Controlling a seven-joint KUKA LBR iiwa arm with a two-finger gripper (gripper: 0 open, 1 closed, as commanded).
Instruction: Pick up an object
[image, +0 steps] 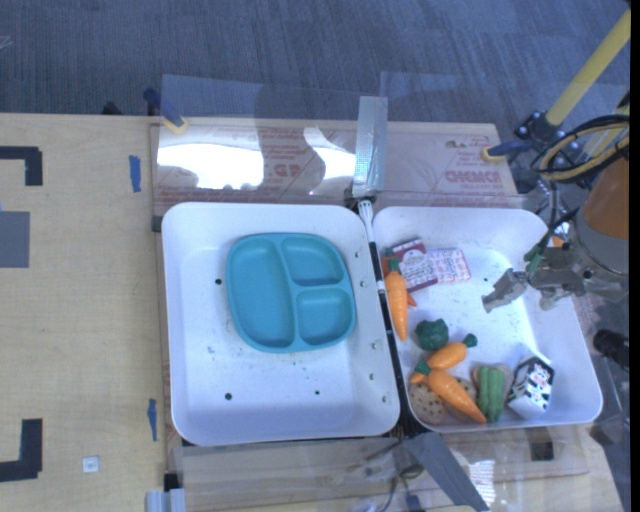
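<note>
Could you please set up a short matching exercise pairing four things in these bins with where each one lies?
Things:
1. blue divided plate
2. pink packet
3. long carrot
4. black-and-white toy

Places:
A. right bin, near corner by the arm
B. left bin, middle
C. right bin, far side
D. right bin, along the wall between the bins

Pairs: 1-B, 2-C, 3-D, 4-A

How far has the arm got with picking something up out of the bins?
Nothing looks picked yet. The gripper hangs over the right bin with no item seen between its fingers. The toy carrots, the green broccoli piece and the red and white packet all lie in that bin. The blue divided plate sits in the left bin. Left to do: descend, close on one item, lift.
</note>
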